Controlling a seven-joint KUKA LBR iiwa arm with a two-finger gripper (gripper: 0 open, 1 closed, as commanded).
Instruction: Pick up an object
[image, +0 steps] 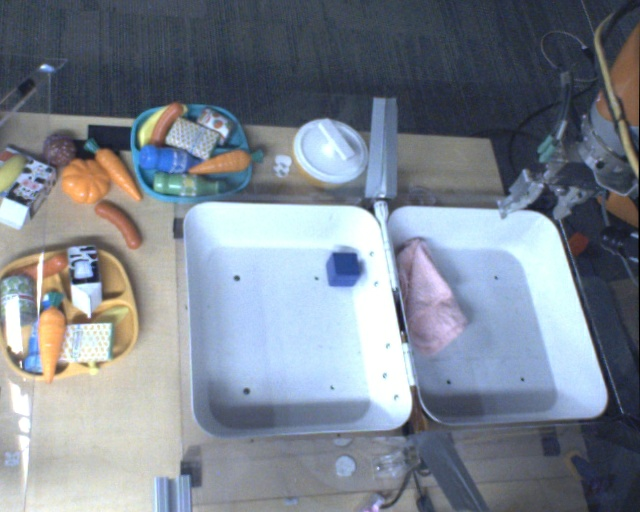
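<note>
A wooden worktop (150, 420) seen from above carries two shallow white bins side by side. The left bin (230, 390) holds a small blue cube (344, 268) near its upper right corner, resting flat on the floor of the bin. The right bin (560, 380) holds a crumpled pink cloth (428, 296) lying against its left wall. The pincer (545, 190) hangs above the upper right corner of the right bin, well apart from both objects, with its two fingers spread and nothing between them. Left of the bins sit a blue bowl (150, 185) and a yellow tray (125, 300) of toy food. A round white lid (330, 150) lies behind the left bin.
</note>
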